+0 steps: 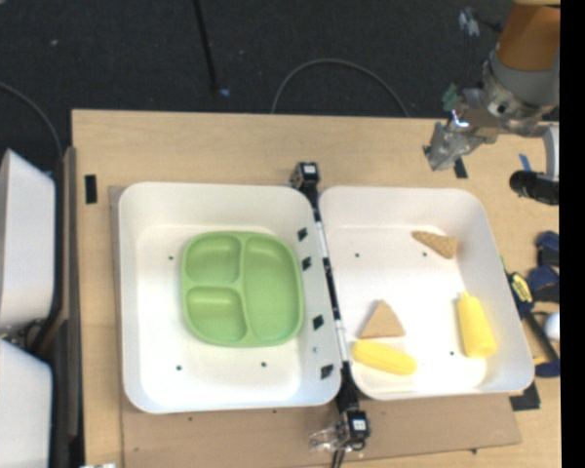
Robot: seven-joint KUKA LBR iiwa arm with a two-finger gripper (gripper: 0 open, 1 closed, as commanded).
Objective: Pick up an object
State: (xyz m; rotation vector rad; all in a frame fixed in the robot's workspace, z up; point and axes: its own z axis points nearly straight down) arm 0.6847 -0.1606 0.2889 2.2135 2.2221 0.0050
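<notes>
Arm parked off the bins, nothing picked yet

On the table (175, 144), the left bin (146, 213) holds a green divided plate (242, 288), lying flat near its middle. It is broad and low, so I judge it a poor first choice for a two-finger grasp. A black hinge strip (322, 281) runs between the bins. The right bin (487, 232) carries the smaller candidates: a yellow corn cob (384, 359) near the front wall, a tan wedge (381, 321) touching it from behind, a second corn cob (476, 325) lying well apart towards the right wall, and another tan wedge (437, 244) further back. That lone cob looks the easiest pick, having free space on both sides. The end effector (448, 142) hangs over bare table behind the right bin, carrying nothing; whether it is spread or pressed together I cannot tell
</notes>
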